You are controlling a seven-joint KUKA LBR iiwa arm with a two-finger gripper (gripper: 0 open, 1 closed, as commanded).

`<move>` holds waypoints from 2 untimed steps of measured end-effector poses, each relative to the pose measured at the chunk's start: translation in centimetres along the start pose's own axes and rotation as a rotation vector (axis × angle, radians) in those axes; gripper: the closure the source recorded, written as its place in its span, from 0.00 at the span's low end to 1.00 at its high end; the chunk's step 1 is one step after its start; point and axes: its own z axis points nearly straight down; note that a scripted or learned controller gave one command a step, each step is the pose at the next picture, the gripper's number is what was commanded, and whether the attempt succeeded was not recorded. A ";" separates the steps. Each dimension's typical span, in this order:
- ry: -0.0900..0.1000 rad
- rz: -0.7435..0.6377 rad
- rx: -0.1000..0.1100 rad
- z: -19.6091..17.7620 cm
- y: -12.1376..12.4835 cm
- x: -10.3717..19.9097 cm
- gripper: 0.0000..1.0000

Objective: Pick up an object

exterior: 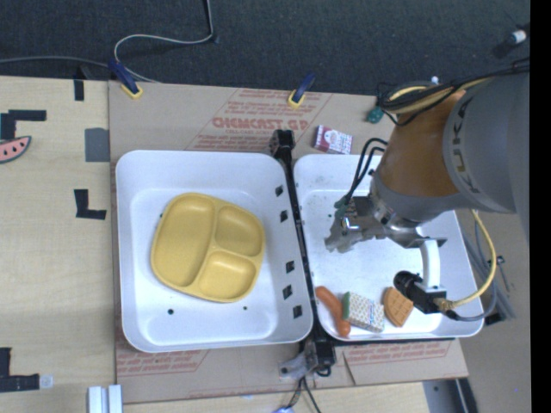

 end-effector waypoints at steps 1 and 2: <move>0.000 0.000 0.000 0.0 0.0 0.0 0.00; -0.002 0.005 0.001 6.0 -0.4 -6.3 0.00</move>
